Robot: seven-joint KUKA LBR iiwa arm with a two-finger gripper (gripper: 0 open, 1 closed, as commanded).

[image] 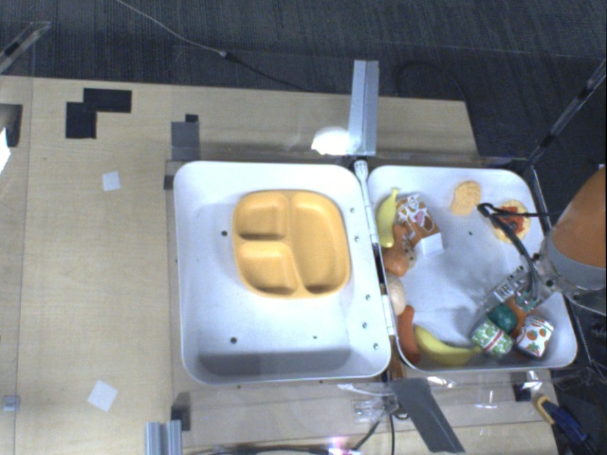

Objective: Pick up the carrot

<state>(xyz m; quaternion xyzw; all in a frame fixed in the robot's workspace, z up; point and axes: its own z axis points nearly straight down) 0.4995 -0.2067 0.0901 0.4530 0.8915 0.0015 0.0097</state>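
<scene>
My gripper (pixel 512 297) sits low in the right bin (pixel 446 287), near its right wall, and I cannot tell how it is set. The carrot (pixel 407 330) lies against the bin's left wall near the front corner, touching a banana (pixel 441 346). Bare floor lies between us. The left bin (pixel 204 282) holds a yellow divided plate (pixel 289 243).

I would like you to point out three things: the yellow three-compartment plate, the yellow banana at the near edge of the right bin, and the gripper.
Yellow three-compartment plate (pixel 289 243): camera view, its central ridge.
Yellow banana (pixel 444 348): camera view, mid-body.
Gripper (pixel 509 297): camera view, at its tip.
</scene>
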